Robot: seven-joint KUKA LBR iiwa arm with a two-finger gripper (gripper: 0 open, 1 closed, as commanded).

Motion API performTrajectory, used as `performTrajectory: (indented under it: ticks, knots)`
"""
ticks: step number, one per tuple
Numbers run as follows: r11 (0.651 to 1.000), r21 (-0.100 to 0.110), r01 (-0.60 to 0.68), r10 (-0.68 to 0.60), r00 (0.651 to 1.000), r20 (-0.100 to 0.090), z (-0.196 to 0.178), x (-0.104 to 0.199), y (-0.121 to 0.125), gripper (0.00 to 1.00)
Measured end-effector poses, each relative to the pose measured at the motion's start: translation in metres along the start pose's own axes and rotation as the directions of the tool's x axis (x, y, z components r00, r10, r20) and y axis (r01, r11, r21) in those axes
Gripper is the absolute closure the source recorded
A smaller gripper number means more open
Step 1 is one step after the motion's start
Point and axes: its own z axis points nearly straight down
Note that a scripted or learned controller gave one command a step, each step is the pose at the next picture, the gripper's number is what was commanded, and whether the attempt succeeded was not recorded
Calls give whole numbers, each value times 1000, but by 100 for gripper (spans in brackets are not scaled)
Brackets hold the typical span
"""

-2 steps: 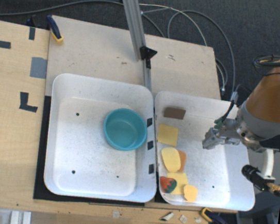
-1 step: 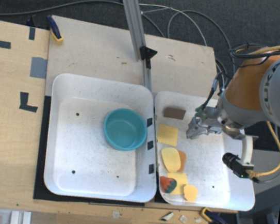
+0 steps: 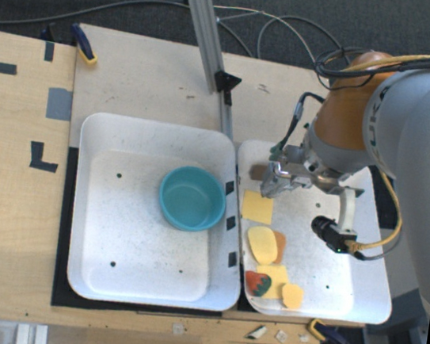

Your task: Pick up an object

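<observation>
One round teal bowl (image 3: pixel 192 197); metal claw (image 3: pixel 271 185), grip state unclear, above flat yellow square (image 3: pixel 257 208).

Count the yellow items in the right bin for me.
4, along the bin's left side: a flat yellow square nearest the arm, a yellow oval piece below it, a yellow block, and a small yellow round piece. The arm may hide others.

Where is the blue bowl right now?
The blue bowl sits upright in the left bin, close to that bin's right wall. The yellow square lies just across the divide in the right bin.
</observation>
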Motion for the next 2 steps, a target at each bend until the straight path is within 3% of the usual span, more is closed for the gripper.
performTrajectory:
  ticks: [1, 2]
  knots:
    - [1000, 0, 1, -1, 1000, -1, -8, 57, 14, 100]
    - [1000, -2, -1, 1, 1000, 0, -18, 95, 43, 100]
